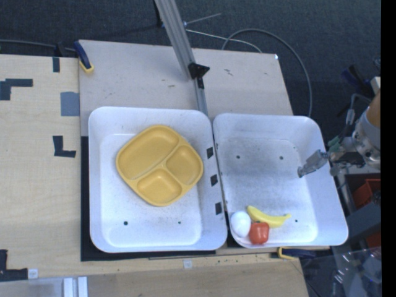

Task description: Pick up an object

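A single fixed camera looks down at a slant from above the pale wooden counter [142,79], far enough back to take in both shallow white plastic bins [99,166] side by side.

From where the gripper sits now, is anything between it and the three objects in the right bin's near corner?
Nothing visible. The gripper is over the right bin's right edge, and bare bin floor lies between it and the banana, red object and white ball. Those three sit bunched together against the front wall, so they crowd one another.
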